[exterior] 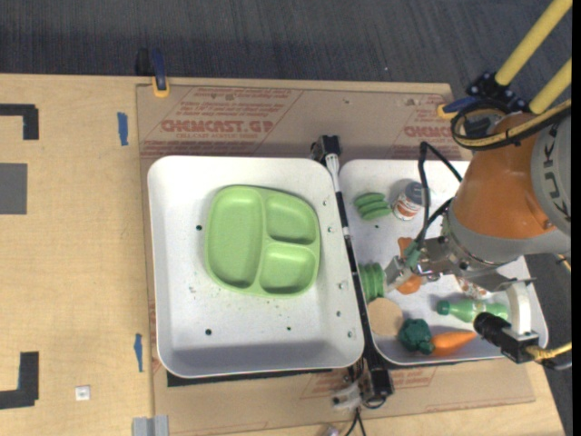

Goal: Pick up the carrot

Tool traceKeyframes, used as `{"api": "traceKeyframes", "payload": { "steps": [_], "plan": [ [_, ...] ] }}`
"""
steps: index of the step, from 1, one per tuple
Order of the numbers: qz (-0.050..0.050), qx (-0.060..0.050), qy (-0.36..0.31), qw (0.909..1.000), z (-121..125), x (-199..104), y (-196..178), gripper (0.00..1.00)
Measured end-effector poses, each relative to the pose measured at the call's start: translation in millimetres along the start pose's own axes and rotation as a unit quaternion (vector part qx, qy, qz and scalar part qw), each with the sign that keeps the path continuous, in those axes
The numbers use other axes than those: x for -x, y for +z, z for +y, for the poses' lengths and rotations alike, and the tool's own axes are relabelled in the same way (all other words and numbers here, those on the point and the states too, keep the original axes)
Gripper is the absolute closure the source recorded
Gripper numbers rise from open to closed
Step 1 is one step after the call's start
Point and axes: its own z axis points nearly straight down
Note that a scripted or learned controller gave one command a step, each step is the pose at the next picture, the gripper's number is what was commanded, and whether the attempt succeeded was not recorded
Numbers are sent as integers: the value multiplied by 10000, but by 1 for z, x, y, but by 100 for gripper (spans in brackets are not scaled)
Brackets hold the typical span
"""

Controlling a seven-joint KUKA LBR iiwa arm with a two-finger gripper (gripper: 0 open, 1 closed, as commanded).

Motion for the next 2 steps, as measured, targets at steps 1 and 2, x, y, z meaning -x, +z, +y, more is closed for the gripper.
{"api": "traceKeyframes", "payload": {
  "steps": [1,2],
  "plan": [
    [-97,55,-353,9993,7,-36,18,100],
    [12,54,317,9995,12,-67,10,100]
  ]
}}
